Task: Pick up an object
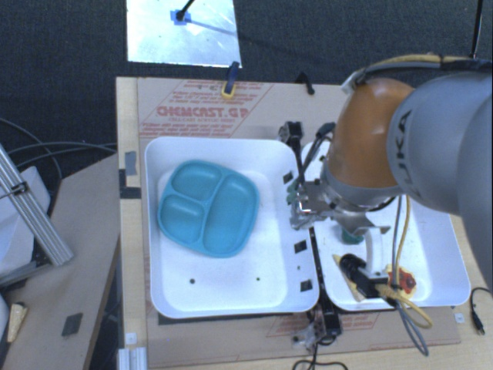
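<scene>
While the grey arm (431,145) reaches in from the right, its orange band and wrist hang over the inner half of the right bin (456,284) and hide much of that bin's floor; the pincer (345,228) sits below the wrist, low over the bin near the wall shared with the left bin (223,297), and whether it is wide, narrow or closed on anything cannot be told, since the wrist covers it from above; a small teal patch (352,239) shows just under it, too hidden to name.

2 white bins stand side by side on a cardboard sheet (200,110) with red print, which lies on the pale surface (127,237); as for things to pick, 1 blue plate (208,206) with 3 compartments lies flat in the left bin, in its rear half and nearer the left wall, well apart from the pincer; 1 small red and yellow thing (406,282) lies in the right bin toward the front, near the arm's yellow cable and apart from the pincer; its shape is too small to make out.

Beyond the surface, a shiny metal sheet (181,21) lies on dark carpet at the top of the view; a small yellow and blue clip (229,85) sits at the cardboard's far edge.
</scene>
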`<state>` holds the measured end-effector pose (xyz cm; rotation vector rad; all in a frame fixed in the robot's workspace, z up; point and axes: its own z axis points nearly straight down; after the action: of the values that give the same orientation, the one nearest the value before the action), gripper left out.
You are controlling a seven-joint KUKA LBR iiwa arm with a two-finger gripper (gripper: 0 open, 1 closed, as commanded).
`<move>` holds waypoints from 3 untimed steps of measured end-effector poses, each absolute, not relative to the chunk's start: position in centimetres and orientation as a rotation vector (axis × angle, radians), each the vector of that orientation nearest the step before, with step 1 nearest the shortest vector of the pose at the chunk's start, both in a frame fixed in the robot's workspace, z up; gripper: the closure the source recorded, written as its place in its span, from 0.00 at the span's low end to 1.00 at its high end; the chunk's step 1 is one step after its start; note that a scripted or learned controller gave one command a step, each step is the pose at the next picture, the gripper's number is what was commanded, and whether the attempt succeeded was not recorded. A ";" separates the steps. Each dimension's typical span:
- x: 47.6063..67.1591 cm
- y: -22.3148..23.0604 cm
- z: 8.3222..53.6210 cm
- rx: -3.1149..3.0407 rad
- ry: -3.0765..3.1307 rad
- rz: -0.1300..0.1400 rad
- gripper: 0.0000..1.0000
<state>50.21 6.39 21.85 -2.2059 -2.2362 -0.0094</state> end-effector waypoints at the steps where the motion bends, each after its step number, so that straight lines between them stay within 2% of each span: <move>1: 48.6 10.7 19.3 -2.210 -2.229 -0.001 1.00; 2: 49.2 18.1 21.2 -2.210 -2.234 -0.007 1.00; 3: 52.9 13.4 26.7 -2.229 -2.223 -0.009 1.00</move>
<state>52.87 13.39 26.65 -2.2286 -2.2227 -0.0094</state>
